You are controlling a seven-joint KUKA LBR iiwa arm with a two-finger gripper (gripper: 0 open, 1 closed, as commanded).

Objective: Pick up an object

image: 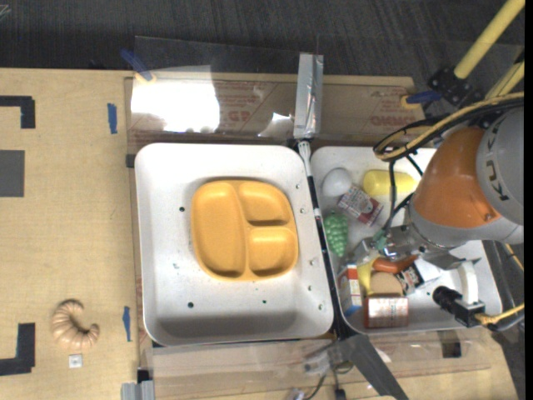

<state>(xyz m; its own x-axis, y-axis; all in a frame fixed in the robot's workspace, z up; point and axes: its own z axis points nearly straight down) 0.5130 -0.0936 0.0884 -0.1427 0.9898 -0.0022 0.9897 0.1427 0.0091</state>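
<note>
Step in hand: descent over the clutter in the right bin (491, 302). Gripper (391, 252) is low among the items; jaw opening cannot be determined, nor any hold. An orange item (385, 266) lies just beneath the jaws, a can (386, 309) nearer the camera. Next move calls for closing, then a straight lift.

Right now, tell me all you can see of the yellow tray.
The yellow tray lies flat, open side up, in the middle of the left bin. It looks like smooth moulded plastic with rounded corners and three compartments: one long at the left, two smaller at the right. The tray rests on the bin floor.
</note>
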